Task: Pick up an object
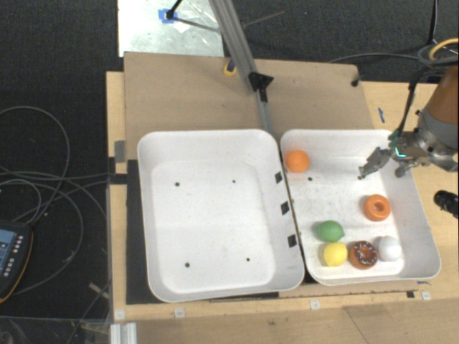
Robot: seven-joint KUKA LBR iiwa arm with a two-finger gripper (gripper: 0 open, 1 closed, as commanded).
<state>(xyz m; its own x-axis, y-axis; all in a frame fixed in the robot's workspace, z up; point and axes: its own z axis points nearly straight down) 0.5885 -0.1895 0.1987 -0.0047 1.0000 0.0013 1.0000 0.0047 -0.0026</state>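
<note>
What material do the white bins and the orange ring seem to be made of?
The white bins look like thin moulded plastic, matte: rounded corners, raised rims. The orange ring seems glossy plastic or rubber, probably a toy doughnut: smooth, evenly coloured, with a light highlight. Neither is certain from this view.

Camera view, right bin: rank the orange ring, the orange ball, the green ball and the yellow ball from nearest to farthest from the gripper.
Measured from the gripper, over the right bin's far right part:
1. Orange ring, just in front of it, by the right wall.
2. Orange ball and green ball: too close to call; one far-left, one at the bin's middle.
3. Yellow ball, front row, left.
</note>
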